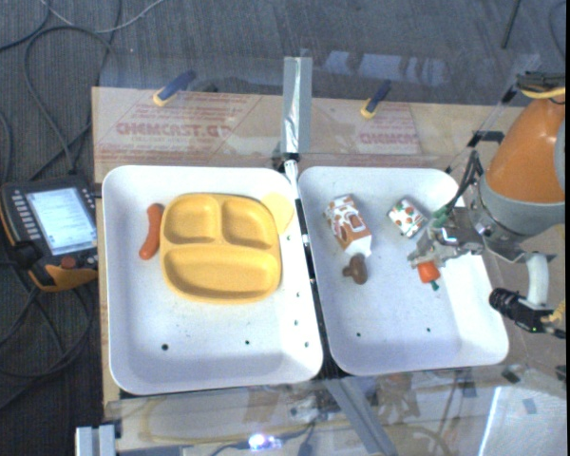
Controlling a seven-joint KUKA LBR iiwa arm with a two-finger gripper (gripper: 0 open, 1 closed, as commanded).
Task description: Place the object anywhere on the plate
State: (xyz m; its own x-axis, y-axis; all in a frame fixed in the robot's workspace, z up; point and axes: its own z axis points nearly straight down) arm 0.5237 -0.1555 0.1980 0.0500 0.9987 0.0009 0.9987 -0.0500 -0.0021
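A: What lies lowest in the right bin [399,345]?
B: A brown lump [356,271], left of the gripper [427,256].
A: The fingers?
B: Cannot tell. An orange object [428,274] sits just beneath them; the yellow plate [222,247] lies far left.

Bright even overhead light, soft shadows, slightly blurry, white bins [209,350] glaring

Dark grey carpet floor [66,74], loose cables [38,12], handheld control pendant [47,231] left of bench.
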